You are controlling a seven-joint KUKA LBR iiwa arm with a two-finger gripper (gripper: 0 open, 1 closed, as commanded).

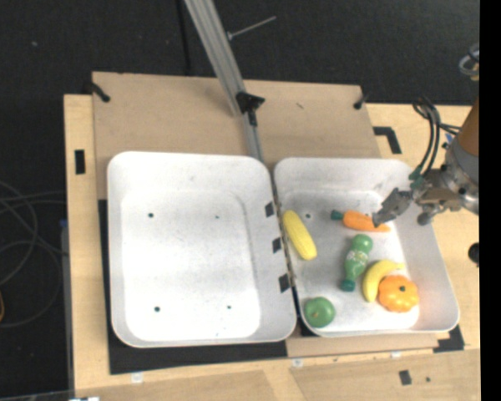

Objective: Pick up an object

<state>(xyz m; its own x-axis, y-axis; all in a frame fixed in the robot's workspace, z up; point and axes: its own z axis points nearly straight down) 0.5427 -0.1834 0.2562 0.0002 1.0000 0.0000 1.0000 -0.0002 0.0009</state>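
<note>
The counter [79, 366] is a flat, light-brown wooden surface. A second, slightly darker tan board [175, 115] lies flat on the far half of the counter, short of its left and right edges. Two shallow white plastic bins with rounded corners sit side by side on the counter, touching along their inner walls. The left white bin [192, 249] occupies the counter's centre-left area. The right white bin [417, 320] sits toward the counter's right edge. A dark mat [113, 353] shows beneath the bins along the left and near sides. Small black marks [80, 163] lie near the counter's left edge and near its front right corner.
</note>
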